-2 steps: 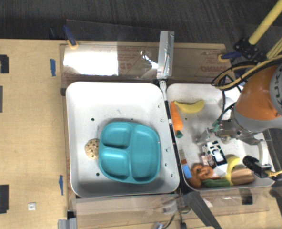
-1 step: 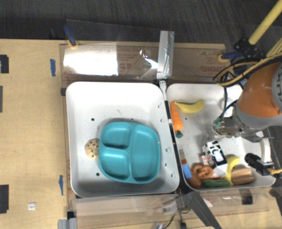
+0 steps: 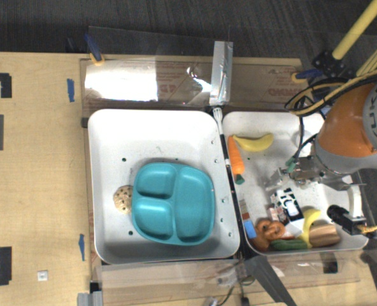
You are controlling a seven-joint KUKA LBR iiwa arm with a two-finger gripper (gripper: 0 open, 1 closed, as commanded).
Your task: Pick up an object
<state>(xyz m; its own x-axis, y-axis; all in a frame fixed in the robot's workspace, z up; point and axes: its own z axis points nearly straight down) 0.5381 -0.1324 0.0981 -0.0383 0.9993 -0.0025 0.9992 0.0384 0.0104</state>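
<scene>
Orange-banded arm over the right bin, nothing lifted yet.
Your gripper [image 3: 290, 171] hangs above bare floor between the banana [image 3: 255, 143], carrot [image 3: 237, 161] and the toy pile [image 3: 290, 225]; you can't tell its finger state, so descent, grasp and lift all remain.

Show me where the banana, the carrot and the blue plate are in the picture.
banana [image 3: 255, 143], camera view, middle of its curved body.
carrot [image 3: 237, 160], camera view, middle of its orange part.
blue plate [image 3: 174, 201], camera view, ridge between its compartments.
</scene>
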